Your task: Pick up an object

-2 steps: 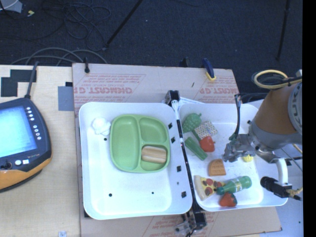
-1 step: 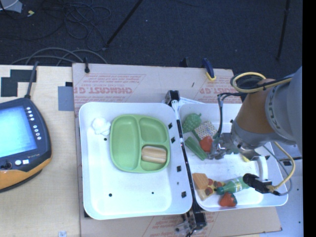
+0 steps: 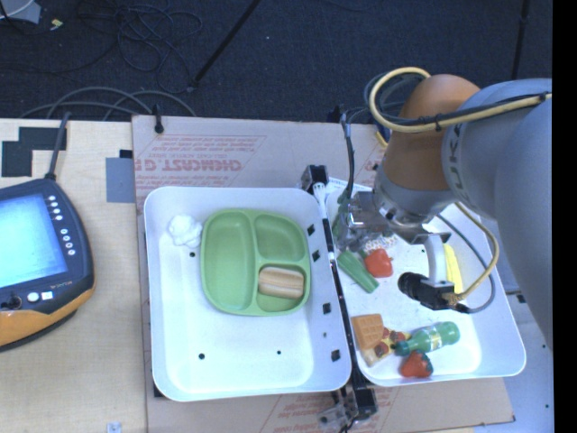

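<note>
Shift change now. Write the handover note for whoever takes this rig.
End effector: low in the right bin, at its upper left; grip state unclear.
Right bin: green pepper-like piece and red piece just below the end effector; green bottle, orange block and red strawberry-like piece near the front.
Left bin: green divided plate holding a bread-like piece; white wad.
Done: nothing visibly lifted.
Left: secure and lift one object.

Teach pendant [image 3: 36, 264] left of cardboard sheet [image 3: 225, 156]
</note>
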